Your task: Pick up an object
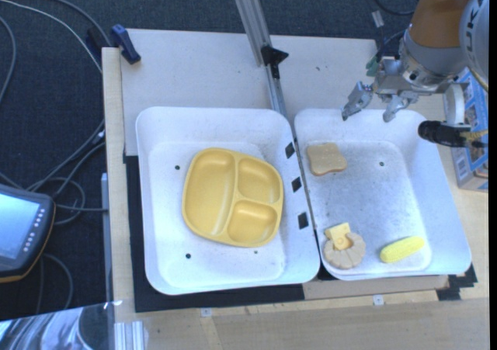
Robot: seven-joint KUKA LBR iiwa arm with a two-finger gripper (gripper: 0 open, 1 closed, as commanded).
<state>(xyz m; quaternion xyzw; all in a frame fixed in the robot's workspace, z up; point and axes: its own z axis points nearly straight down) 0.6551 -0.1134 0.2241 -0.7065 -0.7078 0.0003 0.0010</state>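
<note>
arm reaches in from the right; gripper hangs low — fingers spread, holding nothing

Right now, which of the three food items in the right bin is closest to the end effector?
The toast, at the bin's far left corner, just below the open end effector. The corn and the butter biscuit lie along the near edge, much farther off.
</note>
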